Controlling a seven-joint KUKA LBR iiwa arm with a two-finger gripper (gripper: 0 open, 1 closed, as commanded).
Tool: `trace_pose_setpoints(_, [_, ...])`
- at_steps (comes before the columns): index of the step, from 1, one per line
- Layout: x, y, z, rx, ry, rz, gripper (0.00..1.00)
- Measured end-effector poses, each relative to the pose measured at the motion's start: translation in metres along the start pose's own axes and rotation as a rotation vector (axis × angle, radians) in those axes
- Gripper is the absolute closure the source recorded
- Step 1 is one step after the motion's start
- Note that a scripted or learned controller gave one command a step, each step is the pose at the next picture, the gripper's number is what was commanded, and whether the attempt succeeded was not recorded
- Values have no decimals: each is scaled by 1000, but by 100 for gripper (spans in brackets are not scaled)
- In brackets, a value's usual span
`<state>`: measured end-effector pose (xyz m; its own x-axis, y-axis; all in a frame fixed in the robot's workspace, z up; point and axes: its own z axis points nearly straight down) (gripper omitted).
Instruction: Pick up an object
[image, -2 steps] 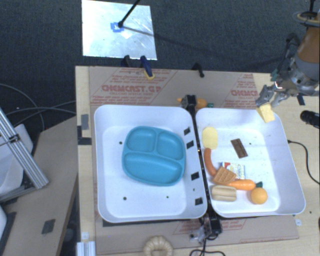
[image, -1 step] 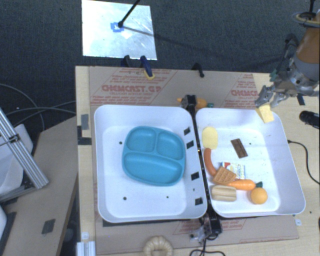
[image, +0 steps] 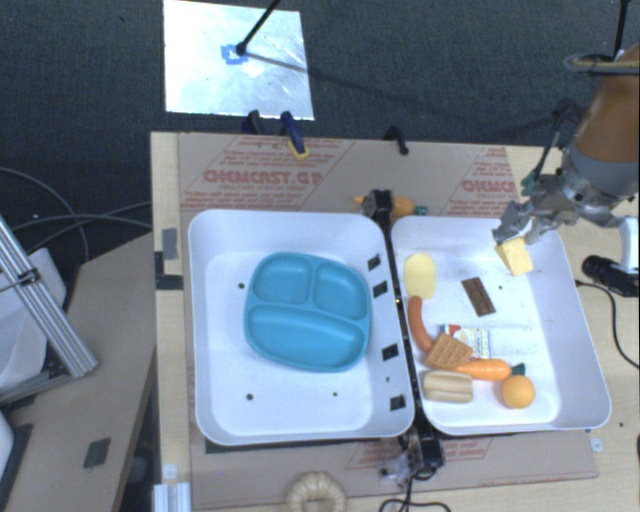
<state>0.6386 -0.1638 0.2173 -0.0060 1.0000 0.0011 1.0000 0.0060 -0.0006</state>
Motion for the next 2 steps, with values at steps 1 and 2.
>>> trace_pose_setpoints(1, [26, -34, -6, 0, -1, -1, 100])
trace_pose_setpoints(2, [52, -77, -1, 1, 0, 1, 100])
